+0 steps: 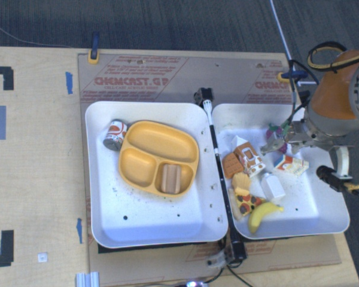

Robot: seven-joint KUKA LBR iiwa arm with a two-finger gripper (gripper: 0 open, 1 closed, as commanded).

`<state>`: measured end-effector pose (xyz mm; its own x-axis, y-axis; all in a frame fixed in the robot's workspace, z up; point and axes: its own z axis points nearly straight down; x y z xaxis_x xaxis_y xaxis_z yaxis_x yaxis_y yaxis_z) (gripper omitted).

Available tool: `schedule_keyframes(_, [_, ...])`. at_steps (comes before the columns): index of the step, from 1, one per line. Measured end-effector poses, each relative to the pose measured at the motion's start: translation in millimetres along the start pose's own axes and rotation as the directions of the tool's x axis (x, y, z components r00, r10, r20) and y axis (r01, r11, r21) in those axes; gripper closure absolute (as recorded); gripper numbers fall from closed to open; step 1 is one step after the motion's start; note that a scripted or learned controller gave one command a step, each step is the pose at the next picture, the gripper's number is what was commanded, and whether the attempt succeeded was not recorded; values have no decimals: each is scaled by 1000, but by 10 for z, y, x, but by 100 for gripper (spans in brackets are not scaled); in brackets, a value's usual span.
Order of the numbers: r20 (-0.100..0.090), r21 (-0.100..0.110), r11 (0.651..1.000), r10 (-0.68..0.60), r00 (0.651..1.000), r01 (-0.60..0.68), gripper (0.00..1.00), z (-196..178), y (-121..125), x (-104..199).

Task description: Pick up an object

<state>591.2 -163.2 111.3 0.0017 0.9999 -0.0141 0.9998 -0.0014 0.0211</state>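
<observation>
Low over the right bin (332, 220), near its far right edge, your gripper (279, 137) reaches in from the right on the grey arm (341, 100) with its orange band, and you cannot tell from this angle how it is set, because the tip blurs into a small cluster of multicoloured bits beneath it. Just beside that tip lies a small white carton (292, 165) with coloured print too small to read. Along the bin's left edge you have a crowded strip: a brown and white box (249, 158) with unreadable markings, a round brown cookie-like piece (231, 165) touching it, a yellow ridged piece (242, 182), a dark speckled item (245, 206) hard to identify, a white block (273, 187), and a banana (262, 213) toward the near edge. The bin's near right corner is bare white floor, the widest open room you have there. In the left bin (107, 220) a yellow divided tray (157, 143) sits toward the far edge, with a tan block (171, 179) in its near right compartment, and a small can (114, 134) lies against the tray's far left rim, its label illegible. The left bin's near half is bare. Red print on the cardboard sheet (185, 76) under the bins reads "CHEMCAST GP", partly cut off by the bins.
</observation>
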Motion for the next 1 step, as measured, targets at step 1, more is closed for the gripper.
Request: schedule_keyframes(1, [-6,6,1000,-1,1000,1,0,205,-359,282])
